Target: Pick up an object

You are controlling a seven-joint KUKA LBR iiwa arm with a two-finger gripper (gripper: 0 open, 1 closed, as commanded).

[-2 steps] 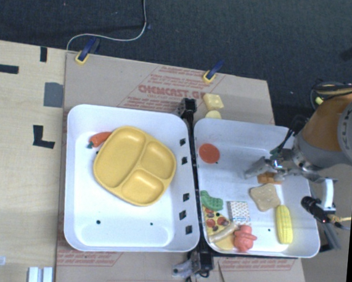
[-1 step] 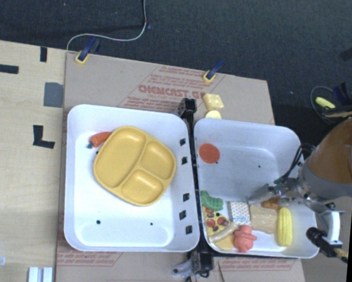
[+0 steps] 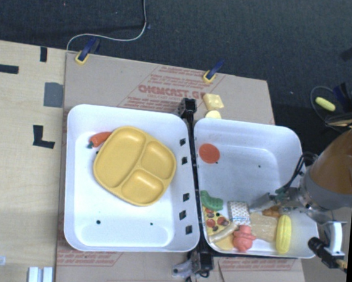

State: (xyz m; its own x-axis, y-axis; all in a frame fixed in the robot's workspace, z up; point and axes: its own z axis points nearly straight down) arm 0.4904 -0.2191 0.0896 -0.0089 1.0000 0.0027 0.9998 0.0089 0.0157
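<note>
At the near edge of the right bin (image 3: 287,139) lie a pink toy (image 3: 243,237), a pizza slice (image 3: 216,224) and a corn cob (image 3: 283,233). The gripper (image 3: 267,205) reaches among them from the right; I cannot tell its state. Farther left, a yellow divided plate (image 3: 135,165) fills the left bin (image 3: 72,220).

Tabletop (image 3: 12,171): pale wood, with black angular marks and a grey square toward its left edge. A brown cardboard sheet (image 3: 242,94) with red print lies flat on it, clipped at its far edge by two clamps (image 3: 84,53). Two white bins sit on the sheet, touching side by side: left bin (image 3: 76,177), right bin (image 3: 287,142).
</note>
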